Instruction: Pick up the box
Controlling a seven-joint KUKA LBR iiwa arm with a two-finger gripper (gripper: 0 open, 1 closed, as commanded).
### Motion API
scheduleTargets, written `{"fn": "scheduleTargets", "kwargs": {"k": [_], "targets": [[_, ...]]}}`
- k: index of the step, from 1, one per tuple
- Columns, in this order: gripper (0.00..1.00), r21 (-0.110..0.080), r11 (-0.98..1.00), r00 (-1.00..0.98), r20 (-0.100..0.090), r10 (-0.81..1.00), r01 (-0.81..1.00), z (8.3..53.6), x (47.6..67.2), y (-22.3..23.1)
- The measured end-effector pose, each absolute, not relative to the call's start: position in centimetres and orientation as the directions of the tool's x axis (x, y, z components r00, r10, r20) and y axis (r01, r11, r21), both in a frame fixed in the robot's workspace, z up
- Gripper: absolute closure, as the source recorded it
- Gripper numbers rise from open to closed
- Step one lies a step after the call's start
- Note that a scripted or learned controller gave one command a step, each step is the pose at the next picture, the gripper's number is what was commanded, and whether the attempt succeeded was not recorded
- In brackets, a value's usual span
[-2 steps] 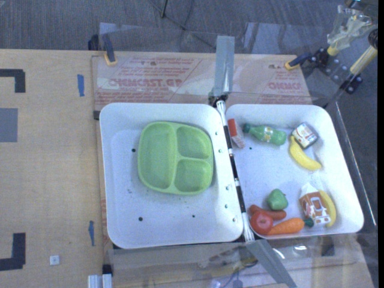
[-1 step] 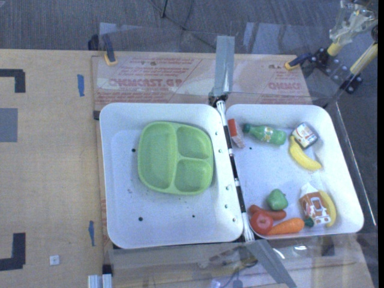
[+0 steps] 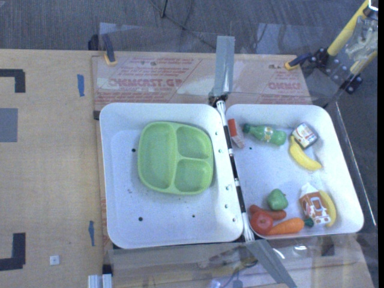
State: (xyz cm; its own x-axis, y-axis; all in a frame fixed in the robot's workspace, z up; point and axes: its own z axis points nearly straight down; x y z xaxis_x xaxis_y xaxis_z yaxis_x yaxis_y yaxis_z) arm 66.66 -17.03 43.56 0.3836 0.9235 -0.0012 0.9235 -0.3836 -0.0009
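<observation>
2 white bins sit side by side on a wooden bench (image 3: pixel 48 161). The left bin (image 3: pixel 114 179) is in the middle of the frame. The right bin (image 3: pixel 342 161) is toward the right side.

The box (image 3: pixel 312 207) is in the right bin, down in its lower right corner. It is a small carton, orange and white, and it lies flat on the bin floor. A yellow banana (image 3: pixel 329 204) lies right against its right side. An orange carrot (image 3: pixel 287 226) lies just to the left of the box, near the bottom wall. A red round fruit (image 3: pixel 261 222) touches the left end of the carrot. A green pepper (image 3: pixel 276 199) sits just above them, near the box but apart from it.

In the upper part of the right bin, a green bottle (image 3: pixel 264 134) lies on its side. A small can (image 3: pixel 305 135) lies to its right. A second banana (image 3: pixel 303 156) curves just under the can. A small red and white pack (image 3: pixel 235 134) lies by the wall between the 2 bins.

The left bin holds 1 green plate (image 3: pixel 176 158) with 3 parts. It lies flat in the upper middle of that bin.

Behind the bins, a sheet of cardboard (image 3: pixel 156 80) with red letters lies flat. A grey bar (image 3: pixel 224 65) stands over it in the upper middle of the frame. A yellow clamp (image 3: pixel 351 29) is in the upper right corner.
</observation>
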Motion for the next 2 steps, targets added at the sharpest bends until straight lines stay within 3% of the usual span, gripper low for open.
{"fn": "scheduleTargets", "kwargs": {"k": [1,2], "targets": [[1.00,0.004,-0.381,0.381,-0.003,0.925,0.925,44.7,66.8,-16.9],[1.00,-0.001,-0.435,0.435,0.000,0.901,0.901,25.3,66.7,-10.9]]}}
